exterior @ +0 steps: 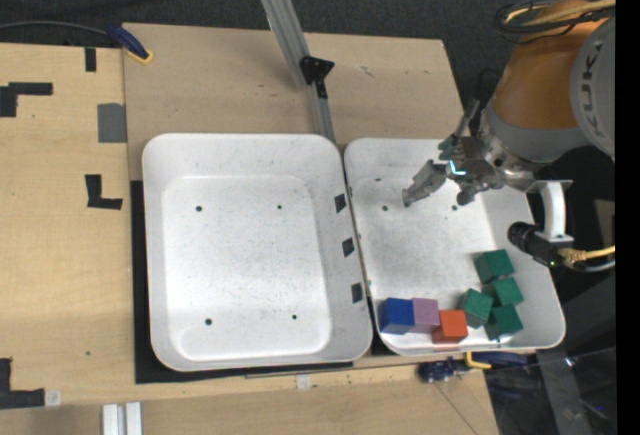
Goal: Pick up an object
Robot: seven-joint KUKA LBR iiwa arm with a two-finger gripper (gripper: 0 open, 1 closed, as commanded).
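Your claw [447, 183] is hanging spread open and gripping nothing above the shallow white right-hand bin [420, 243], well apart from the cubes. They are huddling in its near corner: green blocks [497, 291], blue cube [398, 313], orange cube [452, 324].

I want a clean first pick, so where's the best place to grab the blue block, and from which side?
Take the blue block from above, pinching its near and far faces. Its left face sits close to the bin wall and the purple block touches its right, so those sides are blocked.
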